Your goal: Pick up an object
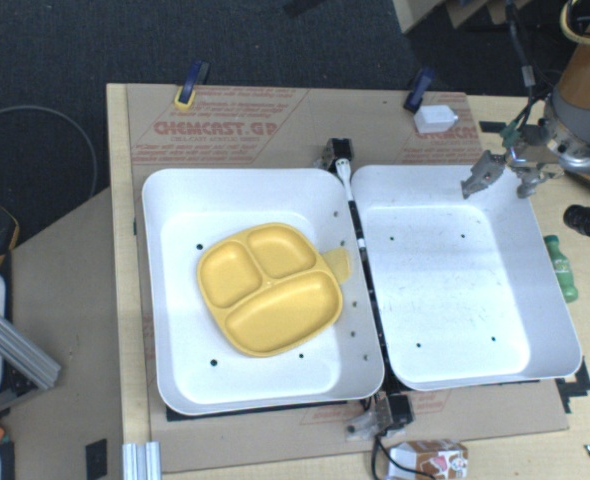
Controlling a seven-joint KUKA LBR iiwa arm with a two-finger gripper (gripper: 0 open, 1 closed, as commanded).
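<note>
camera view looks down at a slant on a tan cardboard-covered bench (pixel 275 118) printed with red lettering, bearing two shallow white plastic bins side by side. the left white bin (pixel 170 208) holds a yellow plastic divided plate (pixel 268 288) with three compartments, two small ones toward the far side and one long one toward the near side; it lies flat, turned at an angle, roughly in the middle of that bin, with a small tab sticking out on its right edge toward the wall shared with the other bin. the right white bin (pixel 455 298) shows a bare floor with a few dark dots and faint specks. the grey arm with its orange band (pixel 585 83) comes in from the upper right corner, and its two-finger gripper (pixel 505 176) hangs over the far right corner of the right bin, well apart from the yellow plate. its two metal fingers (pixel 480 176) are spread apart, with nothing between them. a blue and yellow clamp (pixel 189 85) grips the far edge of the bench at the left, and a dark blue clamp (pixel 418 90) with a small white block (pixel 435 119) beside it sits at the far edge toward the right. a green marker-like stick (pixel 561 266) lies just beside the right bin's outer rim.
</note>
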